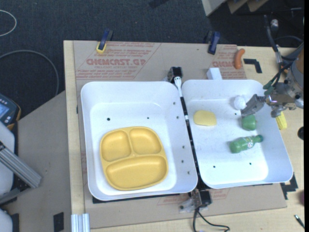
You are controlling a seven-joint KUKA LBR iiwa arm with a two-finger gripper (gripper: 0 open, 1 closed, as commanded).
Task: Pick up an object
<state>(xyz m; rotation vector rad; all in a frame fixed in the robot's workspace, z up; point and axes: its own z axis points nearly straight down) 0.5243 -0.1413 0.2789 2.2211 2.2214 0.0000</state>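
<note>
The right bin holds a pale yellow flat piece, a small white ball, a round green object and a green bottle lying on its side. My gripper hangs over the bin's far right part, just right of the white ball and above the round green object. Its fingers stand apart, the left fingertip close to the ball and the green object. Nothing sits between them. The arm enters from the right edge.
The left bin carries a yellow divided plate. An orange item lies on the board behind the right bin. Clamps hold the board's far edge. Cables run at the right side.
</note>
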